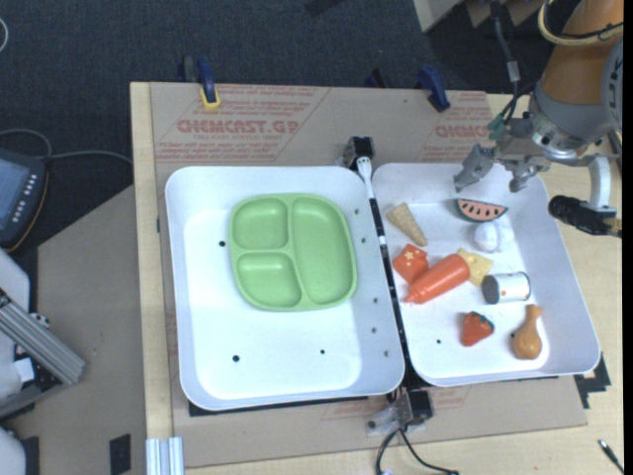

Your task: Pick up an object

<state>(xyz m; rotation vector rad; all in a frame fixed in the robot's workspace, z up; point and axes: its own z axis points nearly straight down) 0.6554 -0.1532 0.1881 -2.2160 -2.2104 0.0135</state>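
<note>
My gripper [497, 175] hangs over the back edge of the right bin [564, 265] with its two fingers spread open and nothing between them. Just below it in the bin lies a watermelon slice [481, 209], with a small white lump [488, 236] in front of that. Further forward are a tan cone [406, 223], a red-orange piece [409, 261], an orange carrot [438, 278], a yellow wedge [476, 263], a white cylinder [507, 287], a strawberry [476, 329] and a tan drumstick-like piece [528, 336].
The left bin [198, 325] holds a green divided plate [294, 250]. A black divider [381, 255] runs between the two bins. Blue clamps [208, 82] sit on the board's back edge. The arm's grey and orange body [584, 57] stands at the upper right.
</note>
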